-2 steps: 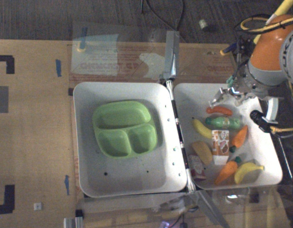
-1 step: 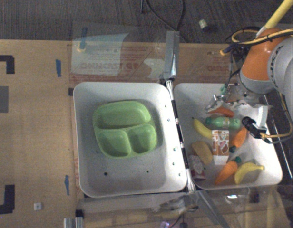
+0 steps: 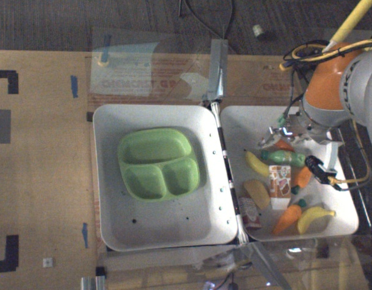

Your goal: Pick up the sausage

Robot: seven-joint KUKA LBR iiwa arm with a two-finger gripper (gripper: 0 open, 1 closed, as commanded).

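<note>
Right bin (image 3: 349,219): shallow white plastic, rounded corners, crowded with small toy food. The sausage (image 3: 284,144) looks to be the short orange-red rounded piece at the bin's far side, mostly covered by the tool, so the ID is not certain. It touches or sits just beside the green bottle (image 3: 283,157), which is glossy and lies on its side.

Other items in the right bin:
- Small yellow banana (image 3: 255,162), curved, just left of the bottle.
- Carton (image 3: 279,180), boxy with a printed face, below the bottle.
- Tan oval piece (image 3: 256,193), matte, left of the carton.
- Red-and-white packet (image 3: 249,214), against the bin's left wall.
- Two tapered orange carrots: small carrot (image 3: 302,177) and big carrot (image 3: 287,219).
- Large banana (image 3: 315,217), near the front right corner.

Open room: tight around the sausage, with the bottle on its near side. There is bare floor toward the far-left corner of the bin.

Left bin (image 3: 107,180): same white shell. It holds a green divided plate (image 3: 159,163), smooth moulded plastic with three compartments. There is a wide bare margin all round the plate.

The bench (image 3: 47,162) is tan board with blue tape marks.

The arm comes in from the right, and its orange band (image 3: 331,83) sits above the far right corner of the bin. The wrist points down and left. The tool (image 3: 274,139) is low over the sausage. Spread or pressed together: cannot tell, too small and cluttered.
</note>
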